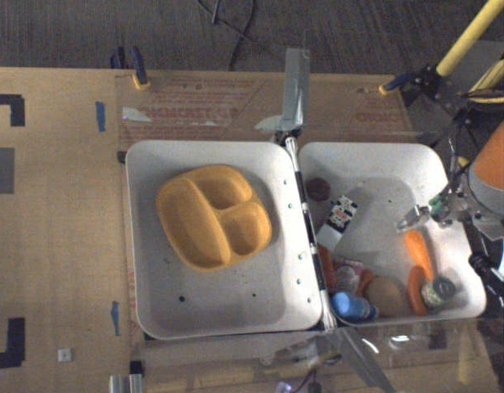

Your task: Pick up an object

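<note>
Overhead, the gripper [417, 216] hangs above the right side of the right bin [375, 155], reaching in from the arm [491, 170] at the right edge; whether it is wide or narrow cannot be told from this angle, and nothing shows in its grasp. Just below it lies an orange carrot [419, 255], with a second orange piece [416, 290] and a small round jar [438, 290] nearer the front corner. Further left along the front wall sit a tan potato [387, 295] and a blue bottle [353, 306]. A white bottle with a printed label [338, 220] lies well left of the tool, near a dark round lid [318, 189]. Beyond the divider, the left bin [154, 293] holds a yellow sectioned plate [213, 215].
</note>
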`<state>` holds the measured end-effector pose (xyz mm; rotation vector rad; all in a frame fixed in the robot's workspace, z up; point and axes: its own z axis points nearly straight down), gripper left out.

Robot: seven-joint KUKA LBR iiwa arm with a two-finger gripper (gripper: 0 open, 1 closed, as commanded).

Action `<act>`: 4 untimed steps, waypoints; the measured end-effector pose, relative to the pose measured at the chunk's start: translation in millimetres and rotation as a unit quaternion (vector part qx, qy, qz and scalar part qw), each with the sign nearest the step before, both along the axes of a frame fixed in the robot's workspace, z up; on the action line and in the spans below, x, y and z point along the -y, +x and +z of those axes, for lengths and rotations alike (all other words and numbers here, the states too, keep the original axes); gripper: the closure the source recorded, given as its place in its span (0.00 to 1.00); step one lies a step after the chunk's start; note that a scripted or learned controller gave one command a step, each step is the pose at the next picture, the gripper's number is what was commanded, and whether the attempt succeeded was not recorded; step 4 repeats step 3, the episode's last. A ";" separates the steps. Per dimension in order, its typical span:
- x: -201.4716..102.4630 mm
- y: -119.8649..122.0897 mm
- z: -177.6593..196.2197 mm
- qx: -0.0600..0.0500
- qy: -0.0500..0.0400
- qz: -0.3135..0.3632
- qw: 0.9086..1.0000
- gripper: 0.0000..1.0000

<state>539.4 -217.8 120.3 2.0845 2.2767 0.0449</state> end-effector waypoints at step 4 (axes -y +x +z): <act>-2.2 7.5 -16.4 -0.008 0.004 0.027 1.000 0.00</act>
